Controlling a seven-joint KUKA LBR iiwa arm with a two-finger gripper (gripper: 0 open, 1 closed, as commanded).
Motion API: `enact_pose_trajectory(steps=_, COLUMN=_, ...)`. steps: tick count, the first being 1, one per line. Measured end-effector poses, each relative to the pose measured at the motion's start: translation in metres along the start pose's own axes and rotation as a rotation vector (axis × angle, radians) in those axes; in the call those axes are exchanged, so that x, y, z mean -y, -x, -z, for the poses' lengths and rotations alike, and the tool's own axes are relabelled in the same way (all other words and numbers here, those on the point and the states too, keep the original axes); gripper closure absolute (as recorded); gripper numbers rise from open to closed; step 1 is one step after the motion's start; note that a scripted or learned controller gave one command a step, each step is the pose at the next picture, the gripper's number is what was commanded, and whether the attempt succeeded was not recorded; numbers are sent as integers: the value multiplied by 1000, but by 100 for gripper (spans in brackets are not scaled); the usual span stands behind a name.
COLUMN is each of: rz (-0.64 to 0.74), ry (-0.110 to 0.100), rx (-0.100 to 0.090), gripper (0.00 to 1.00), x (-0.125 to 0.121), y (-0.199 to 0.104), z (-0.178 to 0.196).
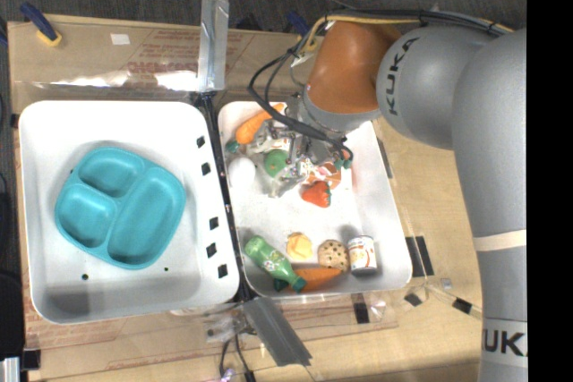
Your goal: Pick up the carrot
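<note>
The gripper (291, 158) is seen low in the far part of the right bin (383, 219), under the orange band (345, 67) of the arm (457, 85). Whether it is released or clenched cannot be told, since the wrist and cables hide its tips.

Two orange things are seen, and either could be the carrot. One orange piece (251, 126) lies just to the left of the gripper, at the bin's far left corner, touching or nearly touching the gripper's metal parts. The other, a longer orange piece (320, 277), lies well apart from the gripper at the near wall of the same bin, beside a green bottle (269, 260).

Right at the gripper a green round thing (276, 162) is seen, and a red strawberry (317, 194) just on its near side. A cookie (332, 254) and a small can (361, 254) lie nearer the front wall.

Well to the left of the gripper, a teal plate (119, 206) rests in the left bin (54, 139). Both bins stand on the surface (107, 49).
</note>
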State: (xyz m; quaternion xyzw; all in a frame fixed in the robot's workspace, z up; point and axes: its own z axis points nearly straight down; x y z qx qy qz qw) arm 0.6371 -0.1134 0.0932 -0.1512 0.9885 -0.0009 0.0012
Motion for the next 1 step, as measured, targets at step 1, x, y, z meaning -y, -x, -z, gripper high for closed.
enact_pose_trajectory(steps=1, rz=-389, ry=2, rx=-32, gripper=0, x=-14, y=18, z=-2)
